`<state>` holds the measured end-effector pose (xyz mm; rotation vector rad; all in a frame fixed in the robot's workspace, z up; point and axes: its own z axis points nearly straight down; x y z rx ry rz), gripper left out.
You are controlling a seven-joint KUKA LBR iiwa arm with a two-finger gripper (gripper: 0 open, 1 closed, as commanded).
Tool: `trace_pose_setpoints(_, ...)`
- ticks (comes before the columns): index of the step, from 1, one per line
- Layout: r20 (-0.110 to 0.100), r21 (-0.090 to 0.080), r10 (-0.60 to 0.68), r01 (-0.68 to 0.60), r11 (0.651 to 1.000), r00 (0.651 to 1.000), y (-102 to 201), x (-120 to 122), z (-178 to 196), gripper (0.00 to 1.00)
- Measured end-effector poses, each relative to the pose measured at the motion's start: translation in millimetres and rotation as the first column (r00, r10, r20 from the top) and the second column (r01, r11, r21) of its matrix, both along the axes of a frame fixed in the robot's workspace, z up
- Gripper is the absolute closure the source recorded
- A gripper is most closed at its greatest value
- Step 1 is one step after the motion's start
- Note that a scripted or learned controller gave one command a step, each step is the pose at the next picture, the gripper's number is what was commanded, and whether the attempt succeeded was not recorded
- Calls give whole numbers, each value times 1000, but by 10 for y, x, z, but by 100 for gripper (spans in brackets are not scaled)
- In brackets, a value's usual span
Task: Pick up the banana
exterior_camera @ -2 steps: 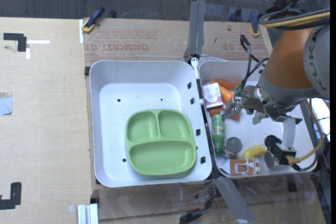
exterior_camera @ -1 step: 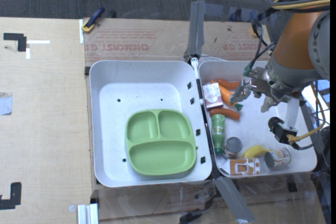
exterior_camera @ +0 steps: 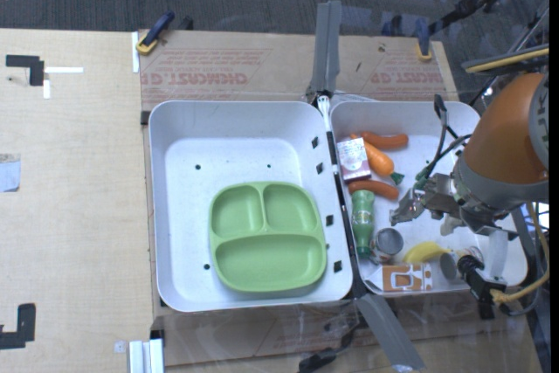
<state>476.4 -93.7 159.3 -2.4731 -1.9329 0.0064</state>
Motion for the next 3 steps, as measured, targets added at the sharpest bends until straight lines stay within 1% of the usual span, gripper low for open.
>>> trace_pose_setpoints(1, 4, -1, 311, -311, 950, 950, -264, 14, 407, 0)
trace_pose_setpoints(2, 2, 2, 332, -332, 943, 943, -575, 1, -421, 0)
trace_pose_setpoints(3, 3, 1, 291, -291, 957, 957, -663, 255, -683, 0)
